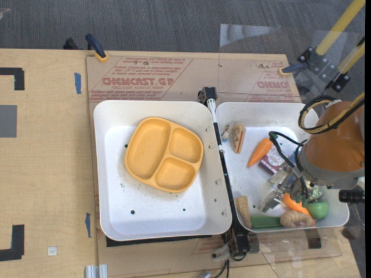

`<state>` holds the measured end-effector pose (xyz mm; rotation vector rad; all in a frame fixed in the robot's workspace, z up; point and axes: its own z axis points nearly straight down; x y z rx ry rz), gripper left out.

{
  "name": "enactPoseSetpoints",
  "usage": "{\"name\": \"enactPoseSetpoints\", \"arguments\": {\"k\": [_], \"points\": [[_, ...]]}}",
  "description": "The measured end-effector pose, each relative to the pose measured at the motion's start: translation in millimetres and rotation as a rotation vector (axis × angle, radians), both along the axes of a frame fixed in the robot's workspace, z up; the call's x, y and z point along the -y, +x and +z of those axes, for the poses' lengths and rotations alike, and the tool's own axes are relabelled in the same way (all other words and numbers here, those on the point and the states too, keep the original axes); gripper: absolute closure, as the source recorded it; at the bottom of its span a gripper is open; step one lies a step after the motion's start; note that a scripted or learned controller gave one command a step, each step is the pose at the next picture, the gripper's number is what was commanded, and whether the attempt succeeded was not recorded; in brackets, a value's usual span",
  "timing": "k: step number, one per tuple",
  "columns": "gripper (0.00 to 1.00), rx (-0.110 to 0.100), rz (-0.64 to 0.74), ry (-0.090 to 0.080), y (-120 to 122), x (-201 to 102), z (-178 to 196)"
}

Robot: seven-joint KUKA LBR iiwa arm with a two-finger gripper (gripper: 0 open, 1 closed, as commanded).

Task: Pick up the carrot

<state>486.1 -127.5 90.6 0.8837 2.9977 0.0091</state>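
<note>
Orange carrot [259, 152] in right bin [250, 113]; yellow plate [164, 154] left bin [107, 172].

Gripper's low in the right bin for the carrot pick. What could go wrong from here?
1. The gripper is down in the cluttered front corner; the carrot lies apart, further back, so it may grab the wrong item.
2. A second orange piece by the gripper could be mistaken for the target.
3. A purple packet lies against the carrot and may get dragged along.

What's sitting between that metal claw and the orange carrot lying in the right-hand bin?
In the camera view, a small purple packet lies between the gripper and the orange carrot, on the white bin floor.
</note>
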Motion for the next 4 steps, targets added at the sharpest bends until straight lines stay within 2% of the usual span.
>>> {"name": "enactPoseSetpoints", "arguments": {"k": [1,2,3,4], "points": [[0.0,-0.001,-0.015,-0.006,-1,-3,0],[1.0,0.007,-0.016,-0.004,1,-4,12],[1.0,-0.017,-0.032,0.001,-6,-36,9],[0.0,-0.016,-0.034,0.0,-6,-35,9]]}}
